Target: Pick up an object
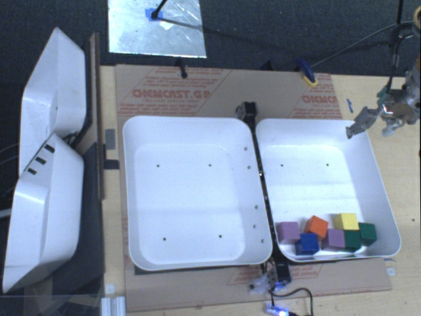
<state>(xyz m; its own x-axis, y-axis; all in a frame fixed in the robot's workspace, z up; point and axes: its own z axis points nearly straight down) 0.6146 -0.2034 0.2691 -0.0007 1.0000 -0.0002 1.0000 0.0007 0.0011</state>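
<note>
End effector (370, 120), fingers apparently spread and holding nothing, hangs over the right bin's (385, 196) far right rim, well apart from the packed coloured blocks (325, 234) along its near wall, where crowding risks a missed pinch.

Bins, white, shallow: 2, the right bin (368, 170) just beside and below the gripper (371, 122), the left bin (141, 176) well apart from it to its left.

Blocks: 7, clustered in the right bin's near corner, well below the gripper:
- purple block (287, 231): 1
- second purple block (336, 238): 1
- orange block (317, 226): 1
- blue block (307, 243): 1
- yellow block (346, 221): 1
- green blocks (366, 232): 2, touching.
</note>
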